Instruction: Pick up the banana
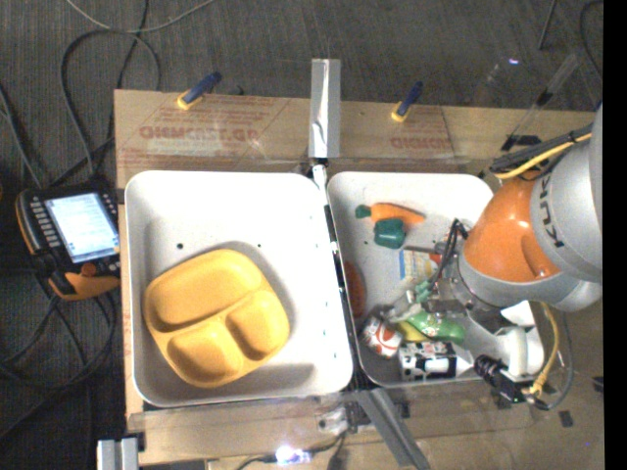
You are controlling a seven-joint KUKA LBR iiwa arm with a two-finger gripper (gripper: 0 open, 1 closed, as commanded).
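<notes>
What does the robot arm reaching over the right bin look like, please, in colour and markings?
The arm is a rounded, light grey body with a glossy orange band above the wrist. Dark lettering runs along the grey shell beside the band. Yellow and black cables loop along its upper side.

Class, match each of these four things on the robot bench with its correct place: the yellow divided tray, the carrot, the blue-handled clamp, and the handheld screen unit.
Things:
1. yellow divided tray
2. carrot
3. blue-handled clamp
4. handheld screen unit

Places:
A. on the floor left of the bins
B. in the left bin
C. on the bench's far edge
D. in the right bin

Pairs: 1-B, 2-D, 3-C, 4-A
</notes>
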